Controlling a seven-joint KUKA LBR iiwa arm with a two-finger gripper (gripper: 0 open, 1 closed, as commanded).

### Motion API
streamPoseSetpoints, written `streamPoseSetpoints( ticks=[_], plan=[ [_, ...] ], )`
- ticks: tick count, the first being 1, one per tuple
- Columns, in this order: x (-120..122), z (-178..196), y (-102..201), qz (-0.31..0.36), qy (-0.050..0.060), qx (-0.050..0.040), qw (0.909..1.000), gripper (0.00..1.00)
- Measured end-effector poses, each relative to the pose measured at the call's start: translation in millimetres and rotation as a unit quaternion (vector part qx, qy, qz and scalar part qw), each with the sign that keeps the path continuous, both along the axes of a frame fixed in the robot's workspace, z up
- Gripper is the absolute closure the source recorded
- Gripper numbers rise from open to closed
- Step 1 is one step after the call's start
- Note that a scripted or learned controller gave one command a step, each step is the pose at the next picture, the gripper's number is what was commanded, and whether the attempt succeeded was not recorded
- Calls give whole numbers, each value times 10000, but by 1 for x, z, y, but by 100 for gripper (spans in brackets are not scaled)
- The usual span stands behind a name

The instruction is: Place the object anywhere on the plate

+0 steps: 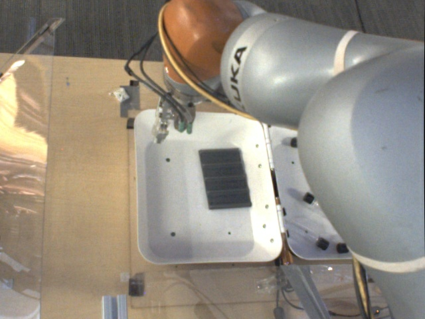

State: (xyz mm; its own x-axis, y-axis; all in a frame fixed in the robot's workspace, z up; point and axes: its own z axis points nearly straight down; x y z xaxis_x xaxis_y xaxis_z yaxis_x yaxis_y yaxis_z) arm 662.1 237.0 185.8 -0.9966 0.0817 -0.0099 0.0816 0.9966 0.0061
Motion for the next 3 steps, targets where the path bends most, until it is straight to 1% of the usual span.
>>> streamPoseSetpoints(
  ticks=[1,2,3],
  plan=[
    [-4,-22,-1,2073,-7,-18,9783,100],
    [8,-87,-3,4390,-9,-32,8985,100],
    [8,-85,-11,6701,-34,-52,7422,100]
  ],
)
